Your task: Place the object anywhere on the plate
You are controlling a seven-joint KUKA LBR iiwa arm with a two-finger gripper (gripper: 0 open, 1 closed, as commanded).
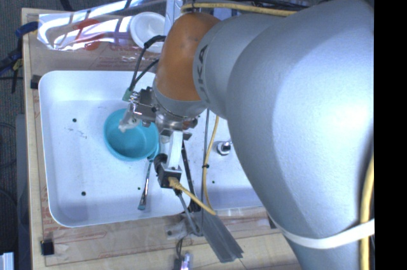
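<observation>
Grey casing on my arm (286,103) carries dark lettering beside the orange band, too foreshortened for me to read. My jaws (135,117) sit at centre-left of the frame, directly over the blue plate (130,138) in the left white bin (63,154); something pale shows at their tip, but I cannot tell their width. A slim metal utensil (145,189) lies in that bin, just below the plate.

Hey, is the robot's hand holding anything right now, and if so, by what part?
Cannot be told. The hand sits over the blue plate, with something pale at its tip, but the wrist hides any grip.
</observation>
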